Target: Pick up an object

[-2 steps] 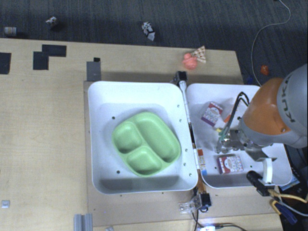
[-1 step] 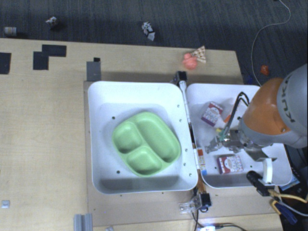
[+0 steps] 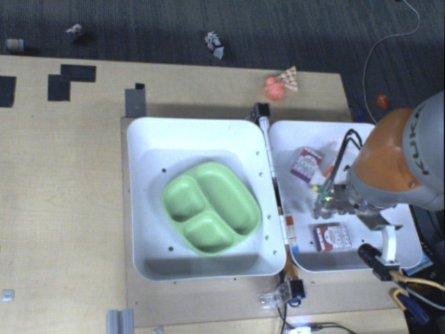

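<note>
Arm poised low over the right bin (image 3: 410, 134), among small packets.

The gripper (image 3: 327, 204) hangs mid-bin; its state I cannot tell. A red-and-white packet (image 3: 332, 237) lies just toward the bin's near edge from it, long axis across the bin; a purple packet (image 3: 306, 164), possibly a sachet, sits toward the far-left corner.

A robotics lab: a plywood desk (image 3: 62, 207) carries two white bins (image 3: 142, 186) bolted side by side, loose cables (image 3: 389, 40) trail over dark carpet (image 3: 174, 12), and an industrial arm (image 3: 400, 162) reaches in.
</note>
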### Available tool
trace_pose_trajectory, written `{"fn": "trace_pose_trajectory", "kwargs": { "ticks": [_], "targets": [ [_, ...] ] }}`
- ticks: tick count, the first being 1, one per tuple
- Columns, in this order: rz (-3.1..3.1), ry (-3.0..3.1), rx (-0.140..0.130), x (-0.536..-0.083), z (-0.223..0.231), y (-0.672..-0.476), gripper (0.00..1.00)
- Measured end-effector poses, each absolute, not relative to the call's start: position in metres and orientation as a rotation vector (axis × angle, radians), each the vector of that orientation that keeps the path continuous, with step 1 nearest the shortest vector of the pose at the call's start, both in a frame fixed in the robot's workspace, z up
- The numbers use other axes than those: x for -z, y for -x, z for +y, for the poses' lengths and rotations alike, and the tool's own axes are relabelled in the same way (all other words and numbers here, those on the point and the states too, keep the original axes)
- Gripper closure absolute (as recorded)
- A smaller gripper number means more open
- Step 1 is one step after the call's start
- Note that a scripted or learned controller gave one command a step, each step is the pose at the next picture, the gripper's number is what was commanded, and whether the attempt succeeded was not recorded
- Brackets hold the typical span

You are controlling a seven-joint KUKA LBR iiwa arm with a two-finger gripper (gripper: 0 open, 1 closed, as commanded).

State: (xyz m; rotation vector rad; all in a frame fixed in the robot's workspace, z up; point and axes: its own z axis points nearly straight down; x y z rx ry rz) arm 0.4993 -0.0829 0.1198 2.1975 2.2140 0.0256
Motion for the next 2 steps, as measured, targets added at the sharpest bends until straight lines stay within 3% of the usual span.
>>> {"fn": "trace_pose_trajectory", "kwargs": {
  "ticks": [1,2],
  "targets": [
    [2.213,-2.199,-0.026,-0.12,-0.083,-0.499,0.0],
    [2.224,-2.215,-0.007,-0.087,-0.084,-0.518,0.0]
  ]
}}
